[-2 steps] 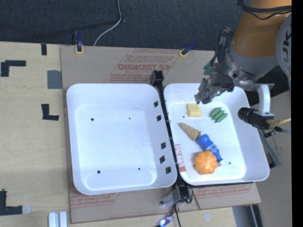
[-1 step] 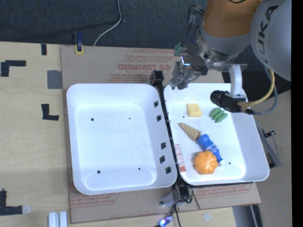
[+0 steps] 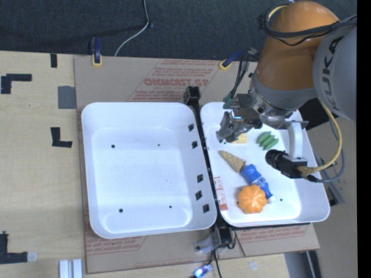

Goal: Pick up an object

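Observation:
My gripper [image 3: 229, 133] hangs over the upper left part of the right bin [image 3: 307, 210], just above a pale yellow piece [image 3: 241, 138] that peeks out beside it. A tan cone [image 3: 232, 159] lies just below the gripper. Further down are a blue object [image 3: 255, 175] and an orange pumpkin-like ball [image 3: 252, 198]. A green ridged piece [image 3: 267, 139] lies to the right of the gripper. I see nothing between the fingers.
The left bin [image 3: 139, 167] sits beside the right one, with a black-clipped divider edge [image 3: 200, 155] between them. Both rest on a cardboard sheet [image 3: 168, 80]. The arm's orange band and grey body cover the right bin's upper right.

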Robot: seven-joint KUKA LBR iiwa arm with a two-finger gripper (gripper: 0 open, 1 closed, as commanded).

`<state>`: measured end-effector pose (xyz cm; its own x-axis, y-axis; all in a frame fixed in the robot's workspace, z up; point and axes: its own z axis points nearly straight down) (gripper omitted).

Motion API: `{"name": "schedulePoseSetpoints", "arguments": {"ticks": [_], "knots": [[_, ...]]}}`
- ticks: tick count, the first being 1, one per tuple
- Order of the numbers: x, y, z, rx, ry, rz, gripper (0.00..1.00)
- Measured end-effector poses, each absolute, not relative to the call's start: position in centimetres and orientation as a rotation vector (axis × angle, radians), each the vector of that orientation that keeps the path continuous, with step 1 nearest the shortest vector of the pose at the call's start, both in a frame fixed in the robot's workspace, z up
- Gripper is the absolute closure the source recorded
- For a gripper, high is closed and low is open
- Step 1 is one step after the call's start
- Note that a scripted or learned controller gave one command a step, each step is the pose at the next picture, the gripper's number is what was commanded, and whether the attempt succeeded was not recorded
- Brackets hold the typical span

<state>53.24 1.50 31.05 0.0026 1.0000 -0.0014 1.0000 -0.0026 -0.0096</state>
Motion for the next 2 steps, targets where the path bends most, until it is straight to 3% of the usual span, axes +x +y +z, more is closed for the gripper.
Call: {"name": "schedulePoseSetpoints", "arguments": {"ticks": [1, 2], "knots": [[53.7, 6.3, 31.4, -2.215, -2.226, 0.001, 1.0], [49.0, 11.0, 32.7, -2.21, -2.227, 0.002, 1.0]]}}
